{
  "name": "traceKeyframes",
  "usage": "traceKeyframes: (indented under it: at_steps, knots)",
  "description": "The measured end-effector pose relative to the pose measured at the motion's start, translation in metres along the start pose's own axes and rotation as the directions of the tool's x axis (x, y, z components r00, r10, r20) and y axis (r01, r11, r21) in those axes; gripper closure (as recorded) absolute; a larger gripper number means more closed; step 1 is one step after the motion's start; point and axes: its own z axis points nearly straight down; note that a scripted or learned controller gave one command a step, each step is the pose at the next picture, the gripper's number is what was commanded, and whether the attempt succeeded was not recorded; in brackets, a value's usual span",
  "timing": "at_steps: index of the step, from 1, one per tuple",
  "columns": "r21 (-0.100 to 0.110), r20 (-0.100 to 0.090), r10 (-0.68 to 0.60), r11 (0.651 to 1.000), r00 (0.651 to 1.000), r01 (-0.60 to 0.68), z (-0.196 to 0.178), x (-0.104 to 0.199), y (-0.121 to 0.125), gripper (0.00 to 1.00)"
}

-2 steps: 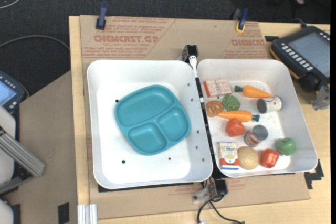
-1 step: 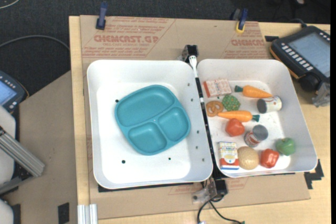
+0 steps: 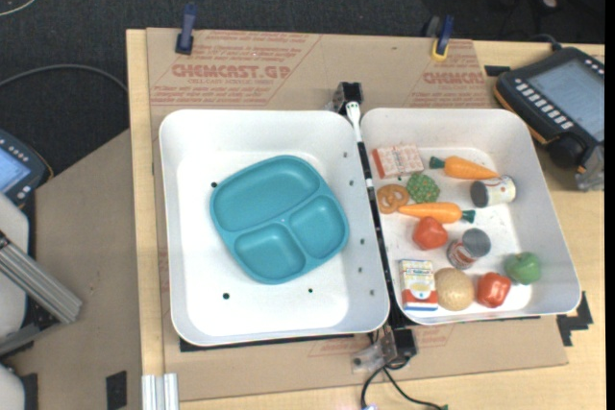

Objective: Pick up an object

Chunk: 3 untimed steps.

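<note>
- Bins: two shallow white plastic bins sit side by side on a brown cardboard-covered bench (image 3: 288, 62), the left bin (image 3: 183, 206) touching the right bin (image 3: 538, 168) along a middle seam.
- One teal plastic divided plate (image 3: 279, 218) with three compartments lies tilted in the left bin.
- Toy foods crowd the right bin: two orange carrots, one (image 3: 463, 169) near the far side and one (image 3: 430, 211) in the middle.
- Two red pieces: a tomato-like one (image 3: 430, 232) and a pepper-like one (image 3: 493, 289) near the front rim.
- One each of green broccoli floret (image 3: 421, 186), brown pretzel (image 3: 391, 198), green apple (image 3: 524, 268), tan potato (image 3: 455, 289), small printed carton (image 3: 417, 284), and flat pink-and-white packet (image 3: 398, 158).
- Two small cans: one lying on its side (image 3: 492, 192), one upright (image 3: 469, 248).
- Clamps: one blue (image 3: 184, 30) and one yellow (image 3: 442, 37) grip the bench's far edge.
</note>
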Motion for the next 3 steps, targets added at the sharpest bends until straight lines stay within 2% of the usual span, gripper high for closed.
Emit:
traceKeyframes:
  at_steps: [3]
  knots:
    - [-0.01,0.007,-0.003,1.0,1.0,0.003,-0.031,0.0,0.003,1.0]
